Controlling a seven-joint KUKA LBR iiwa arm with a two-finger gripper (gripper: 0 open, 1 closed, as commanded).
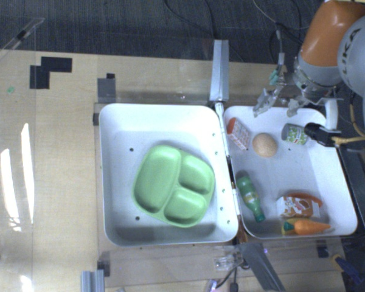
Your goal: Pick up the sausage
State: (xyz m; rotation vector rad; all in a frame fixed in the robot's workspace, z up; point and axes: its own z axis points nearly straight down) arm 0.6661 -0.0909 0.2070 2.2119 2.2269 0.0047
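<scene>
Nothing's grabbed yet: my gripper (278,100) hovers open and empty over the right bin's (347,215) far rim, with the sausage (238,132) untouched below.

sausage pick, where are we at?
Done: nothing visible yet. The gripper hangs over the far rim of the right bin with its fingers spread and nothing between them. In hand: nothing. Left: the whole pick. The likeliest sausage is the reddish packaged item lying against the bin's left wall, beside the bread roll; the arm must move over it, descend, close and lift.
</scene>
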